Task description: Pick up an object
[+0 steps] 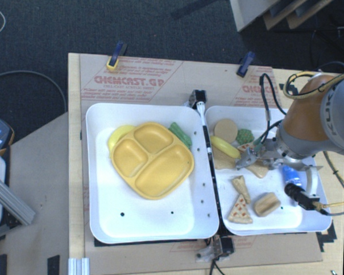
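The right bin (282, 224) holds toy food: a yellow banana (224, 146), a round tan cookie (225, 129), a green broccoli piece (245, 135), two pizza wedges (241, 210), a brown bread roll (267, 204) and a blue item (292, 177). My gripper (256, 159) is low in this bin, just right of the banana and below the broccoli. A tan piece (260, 171) lies partly hidden under it. I cannot make out whether anything is held.
The left bin (151, 218) carries a yellow divided tray (153, 160) over a yellow plate (118, 136), with a green item (180, 134) at its upper right. Black cables run along the right bin's right side. Clamps sit at the bench's back edge.
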